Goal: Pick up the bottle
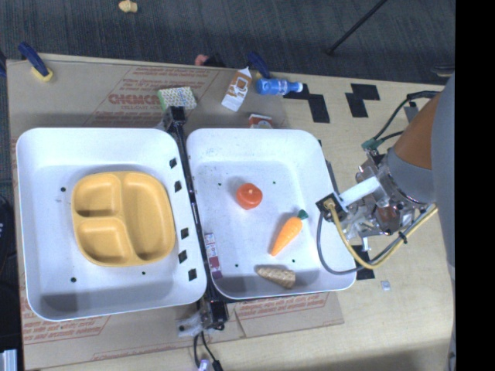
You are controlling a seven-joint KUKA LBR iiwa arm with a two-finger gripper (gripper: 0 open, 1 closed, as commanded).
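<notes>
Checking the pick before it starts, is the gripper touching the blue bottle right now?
Apart. The camera view shows the gripper beside the right bin, while the bottle lies beyond that bin.

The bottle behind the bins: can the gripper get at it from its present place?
Probably yes. The bottle lies on open cardboard behind the right bin, with nothing over it. The gripper hangs right of that bin, off to one side of the bottle.

We saw two white bins [46, 284] of smooth, faintly glossy plastic on a bench [402, 315] of matt tan cardboard printed in red. In the left bin lay a yellow divided tray [124, 216], smooth matt plastic. Beyond the right bin, a blue bottle [272, 87] looked like shiny plastic. Right of that bin, the gripper [370, 221] showed bare metal.
</notes>
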